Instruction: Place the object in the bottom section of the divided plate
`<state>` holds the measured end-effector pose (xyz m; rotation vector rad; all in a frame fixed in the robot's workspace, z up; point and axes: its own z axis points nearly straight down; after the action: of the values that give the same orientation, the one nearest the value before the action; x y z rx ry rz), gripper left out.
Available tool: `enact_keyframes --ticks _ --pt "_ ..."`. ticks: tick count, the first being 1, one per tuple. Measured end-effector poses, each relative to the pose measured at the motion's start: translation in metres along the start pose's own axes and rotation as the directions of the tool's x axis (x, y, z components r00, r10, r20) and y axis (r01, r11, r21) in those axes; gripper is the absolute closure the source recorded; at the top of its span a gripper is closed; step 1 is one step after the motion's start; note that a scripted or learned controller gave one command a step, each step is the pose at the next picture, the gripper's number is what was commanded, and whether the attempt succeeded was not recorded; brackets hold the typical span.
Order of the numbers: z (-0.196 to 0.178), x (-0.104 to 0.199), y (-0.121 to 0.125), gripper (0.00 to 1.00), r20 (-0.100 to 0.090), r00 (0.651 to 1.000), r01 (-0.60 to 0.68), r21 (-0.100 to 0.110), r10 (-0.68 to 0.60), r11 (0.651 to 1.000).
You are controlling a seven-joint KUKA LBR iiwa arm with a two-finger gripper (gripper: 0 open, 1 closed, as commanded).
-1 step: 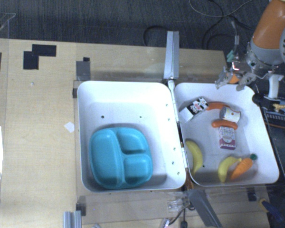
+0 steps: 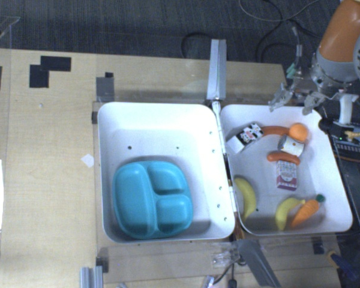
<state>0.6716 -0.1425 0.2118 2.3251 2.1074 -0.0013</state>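
Two bins; divided plate [image 2: 151,198] in left bin [image 2: 156,125], long axis vertical.

Slanted overhead view of both bins [image 2: 108,161]

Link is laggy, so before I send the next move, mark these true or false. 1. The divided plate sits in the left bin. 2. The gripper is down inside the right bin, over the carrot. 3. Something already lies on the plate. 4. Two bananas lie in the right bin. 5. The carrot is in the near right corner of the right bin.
1. True: the blue divided plate sits in the left bin, toward its near side.
2. False: the gripper hangs at the far rim of the right bin, well away from the carrot.
3. False: all plate sections are bare.
4. True: one banana by the divider, another banana beside the carrot.
5. True.
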Motion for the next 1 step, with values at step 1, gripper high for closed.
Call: enact_keyframes --ticks 1 --pt "-0.0908 -0.0269 0.0013 0.0 -0.002 0.998 -0.063 0.0 0.063 0.998"
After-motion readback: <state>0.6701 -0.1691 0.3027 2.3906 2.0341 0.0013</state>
